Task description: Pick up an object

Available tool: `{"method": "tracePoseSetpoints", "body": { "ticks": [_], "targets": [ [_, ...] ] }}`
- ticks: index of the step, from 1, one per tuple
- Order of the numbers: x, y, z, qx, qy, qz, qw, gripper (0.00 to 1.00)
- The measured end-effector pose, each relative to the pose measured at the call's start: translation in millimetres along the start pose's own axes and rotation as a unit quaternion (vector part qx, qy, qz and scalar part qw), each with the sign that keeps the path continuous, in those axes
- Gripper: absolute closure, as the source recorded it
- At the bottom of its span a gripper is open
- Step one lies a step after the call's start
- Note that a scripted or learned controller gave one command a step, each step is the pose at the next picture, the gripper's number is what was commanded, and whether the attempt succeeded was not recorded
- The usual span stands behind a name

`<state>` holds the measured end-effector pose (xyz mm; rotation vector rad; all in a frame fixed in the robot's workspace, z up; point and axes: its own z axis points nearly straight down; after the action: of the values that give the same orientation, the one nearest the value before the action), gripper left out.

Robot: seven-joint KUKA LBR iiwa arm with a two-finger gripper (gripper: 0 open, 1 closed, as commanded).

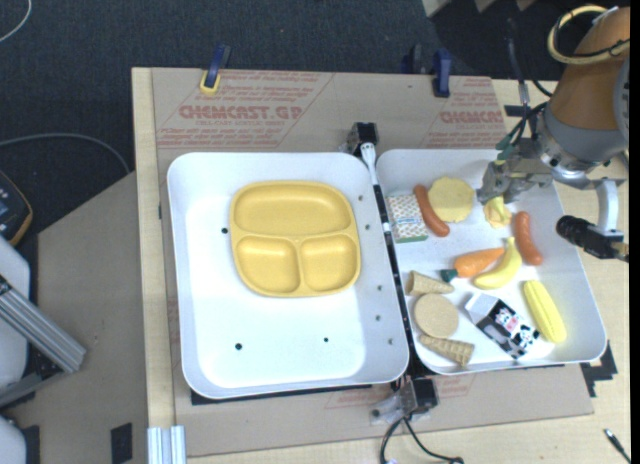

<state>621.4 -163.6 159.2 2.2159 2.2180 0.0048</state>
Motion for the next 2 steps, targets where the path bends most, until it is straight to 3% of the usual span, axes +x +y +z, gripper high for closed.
{"method": "tracePoseSetpoints", "body": {
  "ticks": [1, 2],
  "targets": [
    [-0.7, -4.0, -45.7, 0.000, 0.000, 0.000, 1.0000, 1.00],
    [-1.0, -2.9, -67.4, 0.001, 0.000, 0.000, 1.0000, 1.00]
  ]
}}
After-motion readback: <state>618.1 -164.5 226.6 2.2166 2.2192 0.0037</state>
